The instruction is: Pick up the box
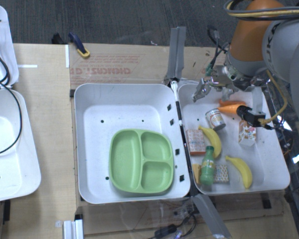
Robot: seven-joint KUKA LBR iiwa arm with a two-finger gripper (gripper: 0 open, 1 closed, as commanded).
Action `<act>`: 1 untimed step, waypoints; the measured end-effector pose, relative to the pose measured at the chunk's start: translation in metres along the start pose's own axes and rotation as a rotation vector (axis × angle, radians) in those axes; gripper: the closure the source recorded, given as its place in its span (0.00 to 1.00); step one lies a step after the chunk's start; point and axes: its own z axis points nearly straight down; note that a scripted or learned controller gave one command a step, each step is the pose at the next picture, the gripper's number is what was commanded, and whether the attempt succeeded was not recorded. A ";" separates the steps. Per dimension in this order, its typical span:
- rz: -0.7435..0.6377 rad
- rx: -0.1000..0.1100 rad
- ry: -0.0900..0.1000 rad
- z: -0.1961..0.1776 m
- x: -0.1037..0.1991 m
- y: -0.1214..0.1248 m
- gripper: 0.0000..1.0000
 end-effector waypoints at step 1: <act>0.003 0.000 -0.001 -0.009 -0.002 0.000 1.00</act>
